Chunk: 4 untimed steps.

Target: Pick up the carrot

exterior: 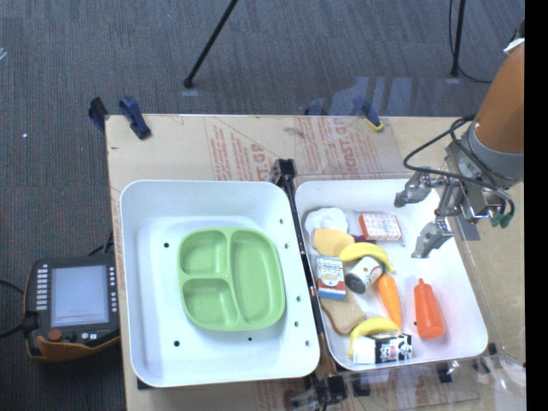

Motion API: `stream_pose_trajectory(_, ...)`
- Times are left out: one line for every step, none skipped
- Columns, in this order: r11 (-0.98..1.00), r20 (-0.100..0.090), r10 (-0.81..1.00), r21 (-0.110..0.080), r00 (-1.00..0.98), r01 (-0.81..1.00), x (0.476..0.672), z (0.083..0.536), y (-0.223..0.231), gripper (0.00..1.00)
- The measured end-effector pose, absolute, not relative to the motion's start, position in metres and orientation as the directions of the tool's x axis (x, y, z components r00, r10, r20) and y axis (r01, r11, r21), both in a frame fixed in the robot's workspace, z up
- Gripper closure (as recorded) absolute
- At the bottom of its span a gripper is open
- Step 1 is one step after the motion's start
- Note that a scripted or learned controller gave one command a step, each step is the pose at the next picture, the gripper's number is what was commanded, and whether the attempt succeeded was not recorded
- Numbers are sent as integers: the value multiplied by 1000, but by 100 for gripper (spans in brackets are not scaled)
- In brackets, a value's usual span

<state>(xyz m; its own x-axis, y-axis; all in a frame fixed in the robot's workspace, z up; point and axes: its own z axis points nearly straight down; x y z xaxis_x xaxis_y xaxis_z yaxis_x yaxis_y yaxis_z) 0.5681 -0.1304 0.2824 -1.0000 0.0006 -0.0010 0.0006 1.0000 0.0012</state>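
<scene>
The carrot (390,299) is a short orange cone lying lengthwise in the right bin (467,272), just right of a small can (365,275) and left of an orange-red bottle (428,310). My gripper (420,219) hangs over the bin's far right part, up and to the right of the carrot and apart from it. Its two grey fingers (427,241) are spread open with nothing between them.
Around the carrot lie two bananas (363,253), a bread slice (345,314), a small box (330,278), a cracker box (379,226) and a carton (383,348). The left bin (145,229) holds a green divided plate (231,278). A teach pendant (75,302) sits at far left.
</scene>
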Motion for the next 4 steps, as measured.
stream_pose_trajectory(998,12,68,4,-998,68,560,175,-134,0)
stream_pose_trajectory(990,4,138,2,-990,138,542,85,-137,0)
stream_pose_trajectory(993,-22,121,2,-992,121,492,92,-131,0)
stream_pose_trajectory(994,-14,113,3,-993,113,492,100,-129,100)
